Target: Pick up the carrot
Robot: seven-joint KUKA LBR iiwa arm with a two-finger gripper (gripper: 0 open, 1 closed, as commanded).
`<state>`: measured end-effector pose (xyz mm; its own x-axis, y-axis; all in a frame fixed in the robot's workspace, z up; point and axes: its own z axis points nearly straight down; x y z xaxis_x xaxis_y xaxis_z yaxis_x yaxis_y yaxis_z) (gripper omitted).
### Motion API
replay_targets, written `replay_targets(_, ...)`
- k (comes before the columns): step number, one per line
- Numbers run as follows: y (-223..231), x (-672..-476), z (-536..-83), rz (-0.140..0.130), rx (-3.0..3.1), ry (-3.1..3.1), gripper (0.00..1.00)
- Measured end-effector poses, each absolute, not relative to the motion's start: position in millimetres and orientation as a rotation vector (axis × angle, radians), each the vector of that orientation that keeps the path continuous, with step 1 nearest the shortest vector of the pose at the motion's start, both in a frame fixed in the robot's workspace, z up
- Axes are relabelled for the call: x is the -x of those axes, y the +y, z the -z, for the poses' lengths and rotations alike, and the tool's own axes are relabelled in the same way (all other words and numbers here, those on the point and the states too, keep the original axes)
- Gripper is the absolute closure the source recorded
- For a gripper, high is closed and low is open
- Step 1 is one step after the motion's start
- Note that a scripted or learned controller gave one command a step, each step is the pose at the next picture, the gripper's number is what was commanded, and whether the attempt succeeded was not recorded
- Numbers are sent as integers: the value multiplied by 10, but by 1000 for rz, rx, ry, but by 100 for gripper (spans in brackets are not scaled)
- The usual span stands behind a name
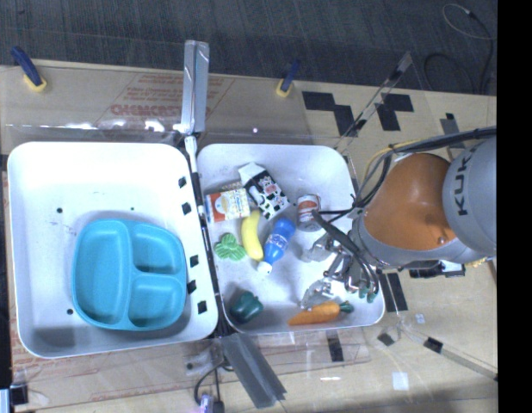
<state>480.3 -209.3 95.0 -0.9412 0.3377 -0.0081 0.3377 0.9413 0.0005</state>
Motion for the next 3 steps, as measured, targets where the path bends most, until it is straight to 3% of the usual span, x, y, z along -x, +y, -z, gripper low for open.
replay_targets(1, -2087, -4814, -1056, 2, -531, 3087, 100)
replay_targets(2, -2087, -4813, -1056, 2, -531, 3087, 0)
replay_targets(3, -2087, -4813, -1056, 2, -531, 3087, 0)
